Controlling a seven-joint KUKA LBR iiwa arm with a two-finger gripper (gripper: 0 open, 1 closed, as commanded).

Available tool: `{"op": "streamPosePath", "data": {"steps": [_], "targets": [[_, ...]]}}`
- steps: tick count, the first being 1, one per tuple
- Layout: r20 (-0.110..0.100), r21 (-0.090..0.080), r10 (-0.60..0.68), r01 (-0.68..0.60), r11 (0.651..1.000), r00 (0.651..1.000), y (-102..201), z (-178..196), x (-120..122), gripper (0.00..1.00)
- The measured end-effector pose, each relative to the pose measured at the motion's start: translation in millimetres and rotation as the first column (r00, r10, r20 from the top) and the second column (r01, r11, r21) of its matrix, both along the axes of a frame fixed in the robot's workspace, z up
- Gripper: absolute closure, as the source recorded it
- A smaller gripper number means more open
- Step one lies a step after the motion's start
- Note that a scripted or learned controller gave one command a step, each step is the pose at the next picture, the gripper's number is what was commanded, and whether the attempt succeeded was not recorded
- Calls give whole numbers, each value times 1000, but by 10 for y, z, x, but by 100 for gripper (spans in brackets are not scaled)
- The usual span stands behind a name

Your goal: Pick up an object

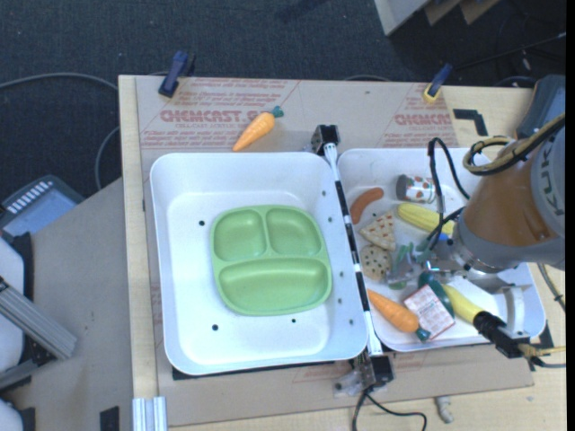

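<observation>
The right bin [532, 317] holds a pile of toy food. An orange carrot [393, 311] lies at its front left, beside a red and white packet [431, 311]. A yellow corn cob [422, 216] and a reddish sausage [364, 203] lie further back. A tan wedge [380, 230] and a speckled cracker [372, 259] sit near the left wall. The arm [508, 214] reaches in from the right, and my gripper [411, 264] is low among the items in the middle of the bin, just above the packet. A yellow piece [465, 303] lies under the wrist.
The left bin [180, 330] bears a green divided plate [269, 259]. A second carrot [254, 130] lies on the bench behind the bins. A small can [417, 188] stands at the back of the right bin. Black cables loop over the arm.
</observation>
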State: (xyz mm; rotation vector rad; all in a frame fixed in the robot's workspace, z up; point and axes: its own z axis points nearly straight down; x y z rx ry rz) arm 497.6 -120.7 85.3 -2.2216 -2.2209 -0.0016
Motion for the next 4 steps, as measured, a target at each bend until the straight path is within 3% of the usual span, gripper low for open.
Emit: {"op": "streamPosePath", "data": {"steps": [1, 2, 3, 4], "targets": [[3, -1, 0, 0, 1000, 1000, 3, 101, 8, 100], [2, 0, 0, 0, 1000, 1000, 4, 100, 6, 0], [4, -1, 0, 0, 1000, 1000, 5, 196, 8, 100], [1, 0, 2, -2, 1000, 1000, 876, 996, 408, 100]]}}
